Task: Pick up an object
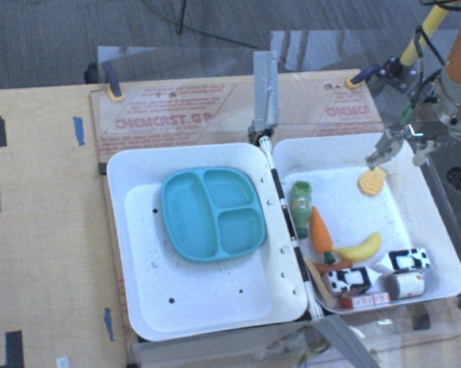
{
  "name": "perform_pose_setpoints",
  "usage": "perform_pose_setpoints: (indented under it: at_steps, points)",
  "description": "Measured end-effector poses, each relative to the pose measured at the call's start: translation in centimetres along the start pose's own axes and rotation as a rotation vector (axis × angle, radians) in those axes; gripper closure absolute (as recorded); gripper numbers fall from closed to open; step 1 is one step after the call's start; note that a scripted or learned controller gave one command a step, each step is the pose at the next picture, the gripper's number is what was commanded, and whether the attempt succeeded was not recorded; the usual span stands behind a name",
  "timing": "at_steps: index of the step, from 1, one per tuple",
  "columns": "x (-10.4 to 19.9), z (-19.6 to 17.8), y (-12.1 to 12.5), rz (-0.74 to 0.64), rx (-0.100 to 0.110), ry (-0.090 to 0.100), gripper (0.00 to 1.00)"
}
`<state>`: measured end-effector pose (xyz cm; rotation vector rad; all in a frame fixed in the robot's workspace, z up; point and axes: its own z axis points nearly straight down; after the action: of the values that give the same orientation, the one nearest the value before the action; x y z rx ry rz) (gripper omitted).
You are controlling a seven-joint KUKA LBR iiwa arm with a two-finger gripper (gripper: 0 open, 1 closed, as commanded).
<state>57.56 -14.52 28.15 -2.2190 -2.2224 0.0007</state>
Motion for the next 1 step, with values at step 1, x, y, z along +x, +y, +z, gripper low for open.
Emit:
perform_pose_setpoints:
  at_steps: [1]
  points:
    - [-1.41, 11.69, 1.24, -0.074, -0.001, -0.001, 0.00]
